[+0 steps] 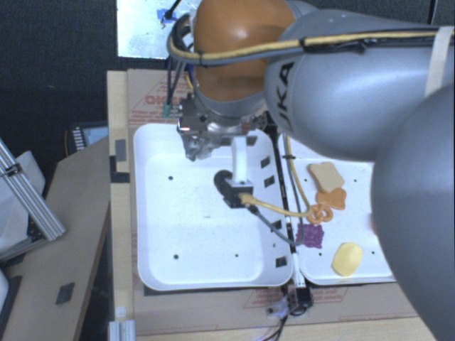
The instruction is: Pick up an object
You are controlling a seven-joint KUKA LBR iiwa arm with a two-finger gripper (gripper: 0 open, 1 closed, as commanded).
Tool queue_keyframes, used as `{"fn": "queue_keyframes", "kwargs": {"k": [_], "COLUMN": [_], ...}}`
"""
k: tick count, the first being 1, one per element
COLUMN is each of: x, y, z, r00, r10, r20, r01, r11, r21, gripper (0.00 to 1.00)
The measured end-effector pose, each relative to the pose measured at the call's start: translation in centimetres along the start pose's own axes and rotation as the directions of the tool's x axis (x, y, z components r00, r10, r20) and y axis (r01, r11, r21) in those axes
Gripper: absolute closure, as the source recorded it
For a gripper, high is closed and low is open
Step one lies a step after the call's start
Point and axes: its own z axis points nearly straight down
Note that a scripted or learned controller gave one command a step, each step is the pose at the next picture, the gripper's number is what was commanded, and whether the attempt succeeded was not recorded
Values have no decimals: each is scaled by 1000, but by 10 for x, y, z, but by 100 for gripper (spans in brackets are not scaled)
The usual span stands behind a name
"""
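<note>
Side by side on printed brown cardboard (pixel 149 101): left bin (pixel 185 240) and right bin (pixel 370 272), both shallow, white. Leftward, tan bench surface (pixel 78 247), slanted aluminium rail (pixel 28 197). Beyond, shiny silver panel (pixel 142 20).

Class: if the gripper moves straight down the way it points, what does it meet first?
Most likely the bare floor of the left bin; no object seems to lie under the gripper, though depth is unclear.

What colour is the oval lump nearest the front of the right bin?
The oval lump is pale yellow, plain to see in the camera view.
</note>
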Motion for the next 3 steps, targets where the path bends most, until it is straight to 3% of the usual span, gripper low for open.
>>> {"fn": "queue_keyframes", "kwargs": {"k": [1, 2, 3], "x": [0, -2, -4], "y": [65, 1, 41], "z": [-97, -114, -212], "r00": [1000, 1000, 1000], "r10": [1, -4, -1], "r20": [-9, -6, -9], "r01": [-2, 4, 1], "r11": [1000, 1000, 1000], "r21": [-26, -13, -27], "gripper": [100, 100, 100]}}
